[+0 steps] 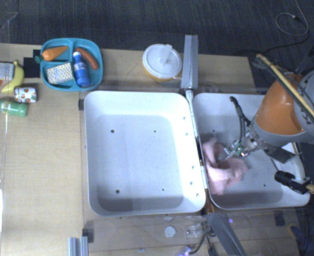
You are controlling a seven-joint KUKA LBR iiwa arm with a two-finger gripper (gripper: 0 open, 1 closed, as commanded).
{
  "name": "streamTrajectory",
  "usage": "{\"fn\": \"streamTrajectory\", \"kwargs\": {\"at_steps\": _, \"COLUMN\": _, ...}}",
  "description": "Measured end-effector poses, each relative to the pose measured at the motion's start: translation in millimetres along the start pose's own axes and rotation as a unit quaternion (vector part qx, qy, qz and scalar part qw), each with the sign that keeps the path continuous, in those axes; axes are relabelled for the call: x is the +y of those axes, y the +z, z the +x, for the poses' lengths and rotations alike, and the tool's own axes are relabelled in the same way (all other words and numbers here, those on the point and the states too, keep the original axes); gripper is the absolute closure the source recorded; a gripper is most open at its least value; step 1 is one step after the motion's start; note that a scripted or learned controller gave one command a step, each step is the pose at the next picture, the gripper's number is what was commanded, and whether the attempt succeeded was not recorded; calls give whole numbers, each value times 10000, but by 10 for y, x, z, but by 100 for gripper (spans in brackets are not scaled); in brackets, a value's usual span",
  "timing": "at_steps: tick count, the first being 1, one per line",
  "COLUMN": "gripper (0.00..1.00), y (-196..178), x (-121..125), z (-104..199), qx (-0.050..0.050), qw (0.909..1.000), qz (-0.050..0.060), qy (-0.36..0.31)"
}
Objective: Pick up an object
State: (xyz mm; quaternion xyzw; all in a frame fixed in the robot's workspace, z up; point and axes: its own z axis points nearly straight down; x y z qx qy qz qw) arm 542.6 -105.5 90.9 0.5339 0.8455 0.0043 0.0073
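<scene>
A crumpled pink cloth (220,167) lies in the right bin (263,196), against its left wall. My gripper (238,150) hangs low over the cloth's upper right part, touching or nearly touching it. The grey arm with its orange band (278,113) reaches in from the right above the bin. From this angle I cannot make out how the gripper stands on the cloth.
The left bin (141,153) sits beside the right one, a metal divider (190,63) between them at the back. A blue tray of toy food (71,64), a white lidded cup (162,61) and small items (10,87) lie on the bench, far left.
</scene>
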Motion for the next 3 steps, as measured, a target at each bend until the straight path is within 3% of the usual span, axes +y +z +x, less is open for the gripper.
{"fn": "streamTrajectory", "kwargs": {"at_steps": 1, "gripper": 100, "y": -126, "x": 30, "z": -10, "qx": -21, "qw": 10000, "qz": -35, "qy": -1}}
{"fn": "streamTrajectory", "kwargs": {"at_steps": 2, "gripper": 100, "y": -928, "x": 779, "z": 10, "qx": 14, "qw": 9779, "qz": 69, "qy": 2089}}
{"fn": "streamTrajectory", "kwargs": {"at_steps": 3, "gripper": 100, "y": -1026, "x": 794, "z": 16, "qx": 5, "qw": 9787, "qz": 66, "qy": 2051}}
